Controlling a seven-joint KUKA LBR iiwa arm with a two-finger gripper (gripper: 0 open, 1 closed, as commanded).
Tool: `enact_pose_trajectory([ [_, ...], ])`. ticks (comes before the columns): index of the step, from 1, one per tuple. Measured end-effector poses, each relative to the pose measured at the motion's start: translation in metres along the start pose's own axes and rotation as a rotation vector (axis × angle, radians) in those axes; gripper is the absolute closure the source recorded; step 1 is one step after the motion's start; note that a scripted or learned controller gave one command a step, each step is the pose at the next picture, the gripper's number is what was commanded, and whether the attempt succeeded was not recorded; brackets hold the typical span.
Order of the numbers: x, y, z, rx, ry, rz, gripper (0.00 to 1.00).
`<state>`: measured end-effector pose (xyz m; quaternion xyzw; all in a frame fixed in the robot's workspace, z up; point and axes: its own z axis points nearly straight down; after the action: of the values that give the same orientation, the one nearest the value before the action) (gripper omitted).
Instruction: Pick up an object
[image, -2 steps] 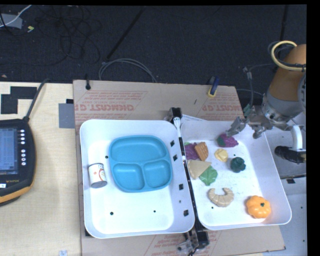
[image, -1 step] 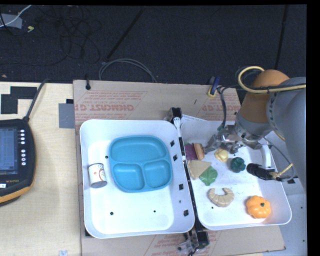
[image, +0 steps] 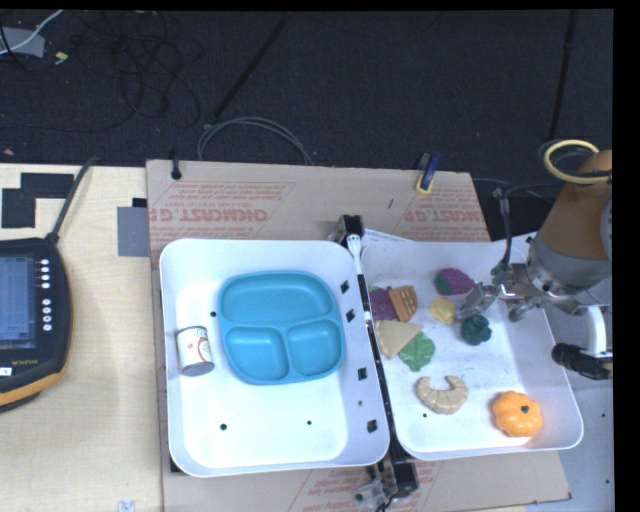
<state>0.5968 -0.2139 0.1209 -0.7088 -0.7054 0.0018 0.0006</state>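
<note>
Above the right shallow white bin (image: 560, 425), the grey arm's jaws (image: 490, 296) hang spread open and hold nothing, poised just over a dark green lumpy toy (image: 475, 329) lying beside a purple toy (image: 454, 281) and a small yellow piece (image: 443, 311), with an orange pumpkin toy (image: 516, 414) nearer the front corner.

A dark carpet (image: 300, 70) covers the floor across the top of the view, with black cables (image: 250, 135) looping over it. Below lies a flat sheet of brown cardboard (image: 300, 205) printed with red lettering, spread under the work area. To the left is a pale wooden tabletop (image: 90, 420), where a control tablet (image: 25, 310) with a lit screen and an orange edge rests. The light is even and soft.
</note>
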Motion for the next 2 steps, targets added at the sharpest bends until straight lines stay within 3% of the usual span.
enact_pose_trajectory([
  [1, 0.065, 0.048, 0.035, -0.002, 0.003, -0.010, 0.00],
  [2, 0.020, 0.047, -0.043, -0.007, -0.001, -0.003, 0.00],
])
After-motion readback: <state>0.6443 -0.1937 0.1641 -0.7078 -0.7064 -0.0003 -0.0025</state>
